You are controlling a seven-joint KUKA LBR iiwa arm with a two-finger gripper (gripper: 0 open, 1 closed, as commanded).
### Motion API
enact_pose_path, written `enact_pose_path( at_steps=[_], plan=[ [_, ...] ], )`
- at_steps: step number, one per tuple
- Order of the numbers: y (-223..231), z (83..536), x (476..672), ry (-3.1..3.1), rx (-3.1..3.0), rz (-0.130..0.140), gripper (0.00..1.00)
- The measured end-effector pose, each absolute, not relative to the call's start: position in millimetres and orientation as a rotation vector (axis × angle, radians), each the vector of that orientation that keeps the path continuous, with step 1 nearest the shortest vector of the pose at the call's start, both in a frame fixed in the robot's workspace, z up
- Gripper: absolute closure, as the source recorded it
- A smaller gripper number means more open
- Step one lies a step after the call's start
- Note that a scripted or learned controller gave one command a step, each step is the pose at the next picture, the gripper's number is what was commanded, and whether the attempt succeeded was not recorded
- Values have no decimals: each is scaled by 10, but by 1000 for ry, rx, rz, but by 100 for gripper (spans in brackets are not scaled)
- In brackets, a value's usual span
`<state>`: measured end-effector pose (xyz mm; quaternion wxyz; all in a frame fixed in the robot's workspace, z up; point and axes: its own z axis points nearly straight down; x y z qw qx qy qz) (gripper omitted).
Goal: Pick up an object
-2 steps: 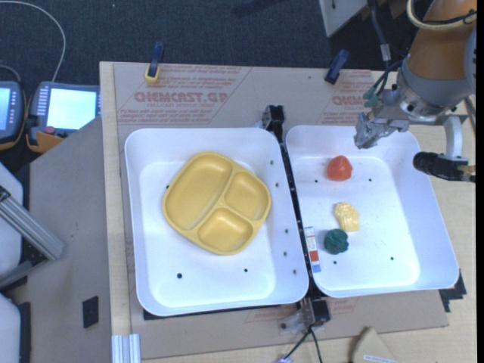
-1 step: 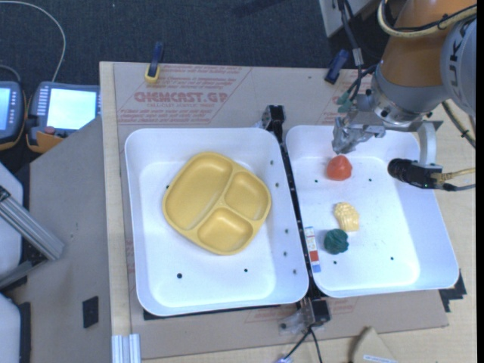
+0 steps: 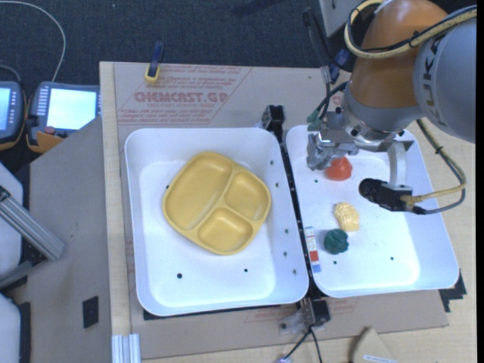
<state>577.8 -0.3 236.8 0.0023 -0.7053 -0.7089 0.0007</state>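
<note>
Gripper [image 3: 327, 156] is low in the right bin [image 3: 423, 271], at its far-left corner, just beside the red object [image 3: 339, 169]. The metal fingers sit against that object's left and far side; whether they are spread or closed cannot be told from this angle, and nothing is seen clamped between them, so no hold is claimed.

Positions relative to the red object: a yellow lump [image 3: 347, 216] lies nearer the camera, apart from it; a dark green piece [image 3: 336, 241] lies nearer still, just beside the yellow lump. A black cylinder on a cable [image 3: 382, 193] hangs from the arm to the right of the red object — part of the rig, not a target. Left bin [image 3: 144, 225] carries a yellow divided plate [image 3: 218, 202], well apart to the left.

Judgement: step in hand is the approach or close on the red object. To do it well, the fingers should straddle the object across its middle rather than graze one edge, and stay off the bin wall, which is near. Lift straight up — a slanted pull risks a slip.
</note>
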Motion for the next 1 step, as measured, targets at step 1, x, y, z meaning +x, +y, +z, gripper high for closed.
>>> enact_pose_path(
  at_steps=[1],
  plan=[
    [447, 2266, 5454, -2223, -2213, 4, 100]
  ],
)
